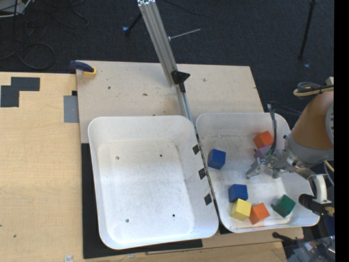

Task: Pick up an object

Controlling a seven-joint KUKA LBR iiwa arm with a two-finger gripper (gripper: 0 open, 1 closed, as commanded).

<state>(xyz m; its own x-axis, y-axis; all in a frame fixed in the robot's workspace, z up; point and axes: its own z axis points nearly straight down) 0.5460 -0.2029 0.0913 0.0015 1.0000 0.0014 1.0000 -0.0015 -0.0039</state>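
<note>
No readable text, labels, brand names or numbers appear anywhere. The one sign-like marking is a small black-and-white checkered pattern (146,0) on the top end of the slanted metal rail (162,42) rising behind the two bins; it carries no letters.

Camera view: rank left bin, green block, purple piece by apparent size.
1. left bin, far the largest.
2. green block.
3. purple piece, smallest as it looks, though it sits at the gripper, which may cover part of it.
</note>
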